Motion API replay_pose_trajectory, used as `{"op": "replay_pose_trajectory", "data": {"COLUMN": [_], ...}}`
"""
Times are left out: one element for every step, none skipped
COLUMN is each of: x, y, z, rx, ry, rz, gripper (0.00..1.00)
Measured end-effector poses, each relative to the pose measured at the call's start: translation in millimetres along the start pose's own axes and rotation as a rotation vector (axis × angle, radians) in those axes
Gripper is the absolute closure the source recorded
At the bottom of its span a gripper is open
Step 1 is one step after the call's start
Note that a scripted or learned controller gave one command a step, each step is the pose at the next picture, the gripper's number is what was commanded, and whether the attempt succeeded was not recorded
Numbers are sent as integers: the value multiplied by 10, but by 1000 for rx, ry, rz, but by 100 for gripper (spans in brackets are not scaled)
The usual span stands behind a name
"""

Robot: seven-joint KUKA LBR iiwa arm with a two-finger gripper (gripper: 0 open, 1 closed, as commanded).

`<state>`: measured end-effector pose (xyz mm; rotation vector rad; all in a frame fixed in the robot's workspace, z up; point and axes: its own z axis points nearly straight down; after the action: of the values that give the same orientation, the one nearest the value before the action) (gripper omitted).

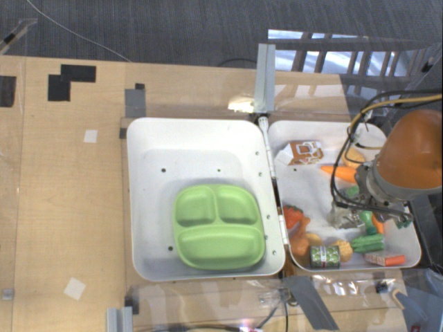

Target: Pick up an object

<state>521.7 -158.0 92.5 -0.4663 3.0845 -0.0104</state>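
Nearest me, along the front wall of the right bin (412, 258), a row of small things lies close together: a green can (324, 256) with a pale label, a little ear of corn (342, 248) touching it, a green pod-shaped piece (367, 243) just behind, and an orange-and-white scrap (385, 259) by the corner. A step further in, the claw (351, 219) is down among this clutter, its metal tip just above the green piece, with the orange band (414, 151) of the arm looming over it; from here I cannot tell whether it is spread or closed, and nothing is plainly caught in it. To its left, against the divider, sit a red-orange piece (293, 218) and an orange lump (299, 241). Further back lie a carrot (338, 173) and a brown-and-white packet (304, 151). The left bin (145, 144) carries a green divided plate (219, 225), well apart from the arm. To do this step well, I reckon the claw should settle on one item, likely the green piece, and come straight down, because the neighbours crowd close and a slanted approach could nudge them or trap two. A slow lift would show whether the grasp has taken.
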Motion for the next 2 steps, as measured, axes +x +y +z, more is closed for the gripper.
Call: {"op": "replay_pose_trajectory", "data": {"x": [-773, -1479], "y": [392, 88], "z": [17, 57], "rx": [-3, -7], "ry": [-3, 16], "rz": [-66, 169], "gripper": [0, 0]}}
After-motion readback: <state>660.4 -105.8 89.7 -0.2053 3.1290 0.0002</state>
